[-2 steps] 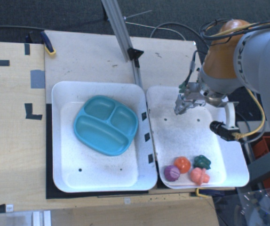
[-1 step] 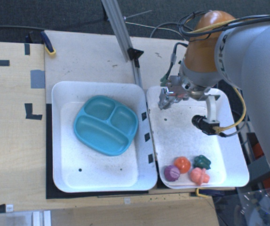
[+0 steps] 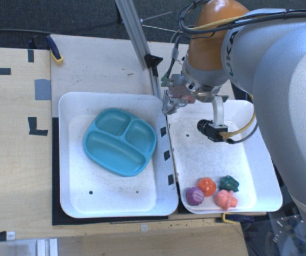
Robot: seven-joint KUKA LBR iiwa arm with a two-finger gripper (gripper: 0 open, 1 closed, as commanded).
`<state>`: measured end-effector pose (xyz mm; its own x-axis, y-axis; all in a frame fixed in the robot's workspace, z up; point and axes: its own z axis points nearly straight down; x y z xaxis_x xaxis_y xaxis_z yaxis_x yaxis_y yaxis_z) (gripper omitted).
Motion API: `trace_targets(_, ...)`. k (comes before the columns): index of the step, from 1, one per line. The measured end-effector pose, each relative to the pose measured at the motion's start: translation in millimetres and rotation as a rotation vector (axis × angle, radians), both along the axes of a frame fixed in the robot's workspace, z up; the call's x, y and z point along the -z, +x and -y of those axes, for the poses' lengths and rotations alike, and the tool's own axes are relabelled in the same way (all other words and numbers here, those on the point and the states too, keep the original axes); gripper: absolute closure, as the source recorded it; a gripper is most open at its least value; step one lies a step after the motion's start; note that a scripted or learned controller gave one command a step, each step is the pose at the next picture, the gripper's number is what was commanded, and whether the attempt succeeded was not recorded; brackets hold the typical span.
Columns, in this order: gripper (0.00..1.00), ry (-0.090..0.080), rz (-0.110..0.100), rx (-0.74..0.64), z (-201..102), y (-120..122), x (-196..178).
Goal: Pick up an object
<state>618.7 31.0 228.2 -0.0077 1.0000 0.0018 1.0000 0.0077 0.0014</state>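
My gripper (image 3: 170, 105) hangs over the far end of the wall between the two bins, under the orange band of the arm. A light blue divided plate (image 3: 120, 141) lies in the left bin (image 3: 73, 196). At the near edge of the right bin (image 3: 259, 159) sit small toys close together: an orange ball (image 3: 207, 185), a purple piece (image 3: 194, 196), a pink piece (image 3: 226, 199) and a dark green piece (image 3: 229, 183). The gripper is far from the toys and just past the plate's far right rim.
A slanted metal pole (image 3: 134, 33) rises behind the bins near the gripper. A black cable fitting (image 3: 211, 129) hangs from the wrist over the right bin. The big grey arm covers the right side.
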Motion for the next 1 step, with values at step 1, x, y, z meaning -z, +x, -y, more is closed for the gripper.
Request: trace_targets(1, 1.00, 0.000, -0.001, 0.000, -52.1, 20.8, -10.2)
